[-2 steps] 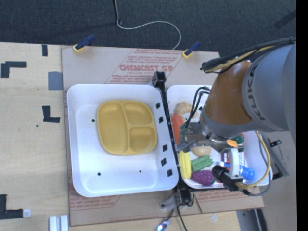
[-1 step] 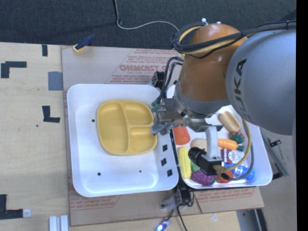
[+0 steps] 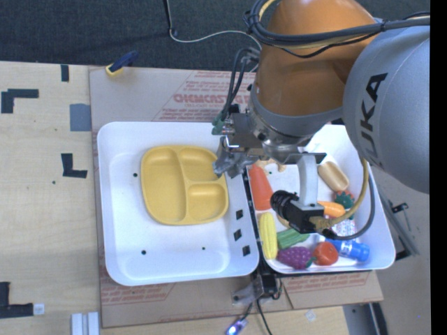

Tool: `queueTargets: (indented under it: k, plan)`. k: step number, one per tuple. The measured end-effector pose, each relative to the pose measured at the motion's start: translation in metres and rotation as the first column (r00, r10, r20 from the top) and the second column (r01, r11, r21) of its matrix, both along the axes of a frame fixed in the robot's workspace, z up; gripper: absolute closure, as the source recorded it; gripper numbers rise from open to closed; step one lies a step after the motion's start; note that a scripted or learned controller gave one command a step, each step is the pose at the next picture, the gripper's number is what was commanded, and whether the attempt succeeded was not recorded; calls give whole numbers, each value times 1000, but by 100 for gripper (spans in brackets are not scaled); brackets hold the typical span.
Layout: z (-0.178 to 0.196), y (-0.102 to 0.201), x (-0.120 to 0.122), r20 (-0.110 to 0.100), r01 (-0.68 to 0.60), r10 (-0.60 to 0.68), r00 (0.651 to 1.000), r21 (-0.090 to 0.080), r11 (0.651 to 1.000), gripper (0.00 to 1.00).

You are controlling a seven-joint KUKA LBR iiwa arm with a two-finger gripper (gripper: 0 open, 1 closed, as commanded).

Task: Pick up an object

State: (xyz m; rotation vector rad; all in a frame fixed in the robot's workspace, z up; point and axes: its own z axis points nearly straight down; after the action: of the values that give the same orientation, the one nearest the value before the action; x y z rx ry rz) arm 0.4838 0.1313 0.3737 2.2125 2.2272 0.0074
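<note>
- Looking down at a slant, we see two white bins side by side on a cardboard sheet (image 3: 174,96) laid over the bench (image 3: 42,208); the left bin (image 3: 140,257) and the right bin (image 3: 380,236) meet along a shared wall
- The arm (image 3: 391,103) comes in from the right; its orange band hangs above the far side of the right bin
- The end effector (image 3: 228,158) sits low by the shared wall, at the far right corner of the yellow plate (image 3: 183,185); we cannot tell how far open it is, nor whether it has hold of anything
- The yellow plate, divided into compartments, lies flat in the left bin, alone there
- In the right bin an orange carrot (image 3: 260,187) lies along the shared wall, near the end effector; a corn cob (image 3: 267,234) lies in line with it, closer to us
- A green vegetable (image 3: 292,238) lies just beside the corn; purple grapes (image 3: 295,257) and a red tomato (image 3: 325,253) sit at the near edge; a blue bottle (image 3: 353,248) lies just right of the tomato
- A tan bread roll (image 3: 333,175) lies toward the far right
</note>
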Motion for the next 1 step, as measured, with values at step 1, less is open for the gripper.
queueTargets:
  k: [1]
  plan:
    - [-66, -20, -1, -11, 7, -7, 1000, -4, 1000, 100]
